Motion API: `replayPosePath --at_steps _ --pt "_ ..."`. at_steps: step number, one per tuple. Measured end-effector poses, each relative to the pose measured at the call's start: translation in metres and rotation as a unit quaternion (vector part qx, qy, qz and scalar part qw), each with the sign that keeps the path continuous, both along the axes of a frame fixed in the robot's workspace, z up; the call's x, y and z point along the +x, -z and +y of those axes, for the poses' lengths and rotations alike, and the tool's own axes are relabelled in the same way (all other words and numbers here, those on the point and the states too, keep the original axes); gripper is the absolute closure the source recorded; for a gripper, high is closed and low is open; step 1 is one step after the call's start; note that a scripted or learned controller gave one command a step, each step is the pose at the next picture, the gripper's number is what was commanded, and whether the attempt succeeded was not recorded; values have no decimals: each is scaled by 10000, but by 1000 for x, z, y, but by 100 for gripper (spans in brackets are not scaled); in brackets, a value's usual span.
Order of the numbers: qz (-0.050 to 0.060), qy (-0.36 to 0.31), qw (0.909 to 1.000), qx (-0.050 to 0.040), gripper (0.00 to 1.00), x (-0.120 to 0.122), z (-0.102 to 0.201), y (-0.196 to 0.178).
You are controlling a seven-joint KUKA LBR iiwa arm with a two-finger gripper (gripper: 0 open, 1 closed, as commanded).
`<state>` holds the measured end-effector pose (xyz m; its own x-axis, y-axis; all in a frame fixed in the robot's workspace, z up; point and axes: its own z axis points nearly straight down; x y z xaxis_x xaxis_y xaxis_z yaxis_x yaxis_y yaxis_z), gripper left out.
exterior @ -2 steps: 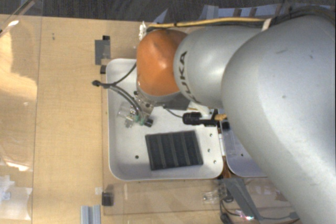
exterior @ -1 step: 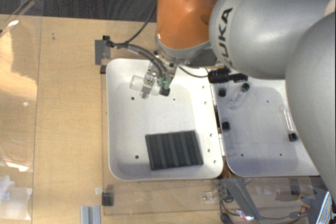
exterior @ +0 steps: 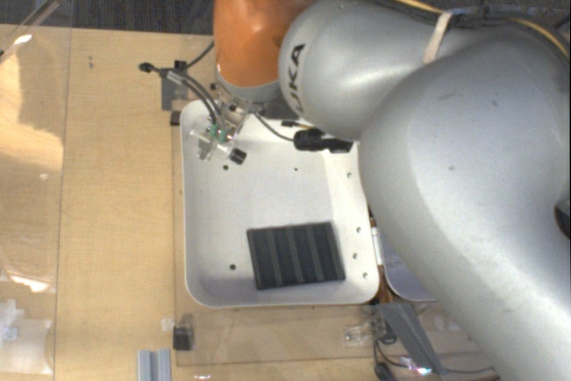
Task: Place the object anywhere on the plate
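Observation:
A dark ribbed rectangular plate (exterior: 294, 255) lies flat in the near part of the left white bin (exterior: 214, 219). My gripper (exterior: 219, 141) hangs below the orange wrist band, low over the bin's far left corner and well away from the plate. A small greenish speck and a small black part show at its tip, too small to identify. The big grey arm hides the bin's far right part.
The arm's grey body covers the right bin, of which a sliver of rim (exterior: 401, 288) shows. A black bracket with cables (exterior: 174, 85) stands just beyond the left bin. Bare wooden bench (exterior: 107, 192) lies to the left, with small clamps (exterior: 182, 335) at the front.

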<state>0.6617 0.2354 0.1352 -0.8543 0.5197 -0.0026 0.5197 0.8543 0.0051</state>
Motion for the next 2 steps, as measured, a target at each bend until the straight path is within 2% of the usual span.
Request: replayPosePath --at_steps 1,2 --pt "-37 -1822 9832 -75 100 3 -12 46" --pt "-52 -3992 9169 -14 100 -21 1 -70"
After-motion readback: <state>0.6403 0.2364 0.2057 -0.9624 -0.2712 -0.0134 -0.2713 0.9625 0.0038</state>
